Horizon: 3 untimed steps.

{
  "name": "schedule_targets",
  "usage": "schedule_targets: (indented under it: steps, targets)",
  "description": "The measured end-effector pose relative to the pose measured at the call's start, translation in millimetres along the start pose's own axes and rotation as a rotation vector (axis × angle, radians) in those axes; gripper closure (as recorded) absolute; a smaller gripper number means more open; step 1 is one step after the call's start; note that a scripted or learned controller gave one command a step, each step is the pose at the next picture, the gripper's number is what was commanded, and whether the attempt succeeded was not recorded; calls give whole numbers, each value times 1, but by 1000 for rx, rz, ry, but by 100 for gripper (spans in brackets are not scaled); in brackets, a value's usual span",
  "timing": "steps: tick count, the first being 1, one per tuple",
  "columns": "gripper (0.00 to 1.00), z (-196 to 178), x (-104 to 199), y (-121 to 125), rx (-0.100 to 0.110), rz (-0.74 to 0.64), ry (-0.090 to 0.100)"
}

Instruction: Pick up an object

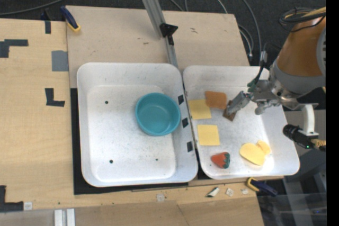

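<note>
The pincer (pixel 239 105) hangs over the right bin (pixel 275 166), near its middle; whether it is wide or narrow cannot be told. Its tip hides part of a small brown piece (pixel 230 114) just beside an orange-brown slab (pixel 215 99), whose long axis runs toward the bin's far edge. A blue bowl (pixel 157 114) sits in the left bin (pixel 95 114).

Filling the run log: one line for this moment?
gripper: low in right bin | beside brown piece | grasp: unclear | blue bowl: left bin
</note>
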<state>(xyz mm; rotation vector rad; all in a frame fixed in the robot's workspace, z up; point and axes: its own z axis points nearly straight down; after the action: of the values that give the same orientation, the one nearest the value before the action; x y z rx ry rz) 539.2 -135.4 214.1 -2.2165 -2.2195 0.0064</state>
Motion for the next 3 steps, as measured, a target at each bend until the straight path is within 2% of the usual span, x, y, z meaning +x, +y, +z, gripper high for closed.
schedule_targets:
  steps: [1, 2, 3]
  targets:
    - [0, 63, -5, -1, 2, 1, 1]
    - [0, 107, -5, -2, 1, 0, 0]
    - [100, 95, -5, -1, -2, -1, 1]
